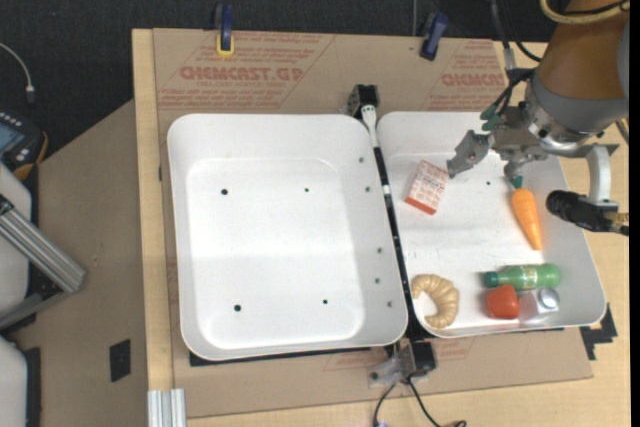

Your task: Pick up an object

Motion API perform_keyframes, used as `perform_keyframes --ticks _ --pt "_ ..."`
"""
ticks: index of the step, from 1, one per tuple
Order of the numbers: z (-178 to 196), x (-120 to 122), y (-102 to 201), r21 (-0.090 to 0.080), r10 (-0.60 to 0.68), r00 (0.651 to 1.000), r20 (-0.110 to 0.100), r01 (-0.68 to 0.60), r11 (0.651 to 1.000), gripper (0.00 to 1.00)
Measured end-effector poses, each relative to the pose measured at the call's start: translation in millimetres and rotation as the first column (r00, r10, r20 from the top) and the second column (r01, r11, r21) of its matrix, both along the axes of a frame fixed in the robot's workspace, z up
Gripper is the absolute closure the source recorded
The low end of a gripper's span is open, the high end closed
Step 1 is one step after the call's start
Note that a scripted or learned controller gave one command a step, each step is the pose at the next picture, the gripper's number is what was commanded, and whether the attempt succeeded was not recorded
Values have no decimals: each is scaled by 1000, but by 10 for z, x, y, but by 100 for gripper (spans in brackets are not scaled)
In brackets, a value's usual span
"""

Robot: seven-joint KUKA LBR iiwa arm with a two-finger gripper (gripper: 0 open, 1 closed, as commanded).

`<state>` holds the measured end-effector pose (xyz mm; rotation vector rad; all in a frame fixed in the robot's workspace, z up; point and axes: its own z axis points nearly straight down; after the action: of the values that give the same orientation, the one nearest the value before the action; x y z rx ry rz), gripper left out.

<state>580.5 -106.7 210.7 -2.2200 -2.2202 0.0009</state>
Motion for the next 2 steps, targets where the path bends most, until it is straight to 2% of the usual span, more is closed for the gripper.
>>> perform_keyframes --ticks 1,2 --pt "-1266 362 150 2 2 1000 -10 -2 1000 0" --pt "-1079 387 130 -1 -2 1000 3 2 1000 100"
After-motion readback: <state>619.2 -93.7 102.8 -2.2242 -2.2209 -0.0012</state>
